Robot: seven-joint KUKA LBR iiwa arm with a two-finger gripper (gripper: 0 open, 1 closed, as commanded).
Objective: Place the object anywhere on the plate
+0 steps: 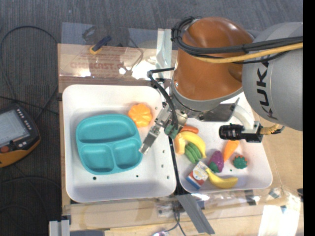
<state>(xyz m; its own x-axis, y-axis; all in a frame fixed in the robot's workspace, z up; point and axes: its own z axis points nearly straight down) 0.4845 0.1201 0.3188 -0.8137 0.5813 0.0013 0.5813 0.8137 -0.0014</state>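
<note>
Gripper (149, 140) fingers we cannot tell apart or together; it hovers at teal plate's (106, 142) right edge, near orange pumpkin (140, 114).

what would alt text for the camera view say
A grey and orange arm reaches over two white bins, its pincer at the right rim of a teal plate in the left bin. Toy food fills the right bin; an orange pumpkin lies beside the plate.

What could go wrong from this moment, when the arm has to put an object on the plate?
1. The gripper hangs at the right edge of the teal plate; I see no object between its fingers, so the attempt may deliver nothing.
2. The toys in the right bin lie crowded, the bananas touching their neighbours, so a grasp may catch two.
3. The orange pumpkin sits beside the plate and could get pushed.
</note>
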